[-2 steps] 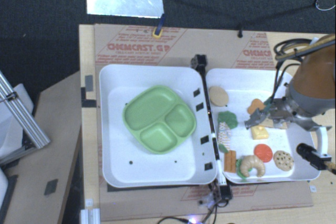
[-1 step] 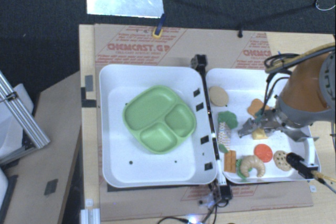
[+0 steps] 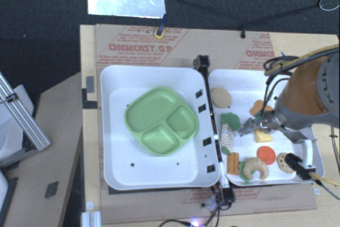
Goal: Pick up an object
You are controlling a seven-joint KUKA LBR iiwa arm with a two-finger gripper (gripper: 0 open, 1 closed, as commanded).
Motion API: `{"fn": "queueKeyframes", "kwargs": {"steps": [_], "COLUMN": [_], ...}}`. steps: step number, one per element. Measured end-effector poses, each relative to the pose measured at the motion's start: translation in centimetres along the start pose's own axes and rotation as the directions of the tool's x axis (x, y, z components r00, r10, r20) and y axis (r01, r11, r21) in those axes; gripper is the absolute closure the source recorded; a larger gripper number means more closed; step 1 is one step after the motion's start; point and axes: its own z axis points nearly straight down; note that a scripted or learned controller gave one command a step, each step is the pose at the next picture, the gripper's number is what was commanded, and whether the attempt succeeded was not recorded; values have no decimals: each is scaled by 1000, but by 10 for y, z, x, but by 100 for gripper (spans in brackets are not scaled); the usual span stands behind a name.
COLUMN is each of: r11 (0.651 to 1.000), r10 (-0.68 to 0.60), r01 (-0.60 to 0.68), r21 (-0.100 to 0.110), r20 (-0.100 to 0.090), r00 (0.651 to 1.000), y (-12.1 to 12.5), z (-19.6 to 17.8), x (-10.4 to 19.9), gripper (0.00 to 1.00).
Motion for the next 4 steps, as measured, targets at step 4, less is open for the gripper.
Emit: {"fn": "queueKeyframes", "kwargs": {"steps": [4], "r11": [1000], "r10": [-2], "r01": [2], "r21": [28], "r20": [-11], "r00": [1000], "y": [-2], "z": [-133], "x": [4], "gripper": [100]}}
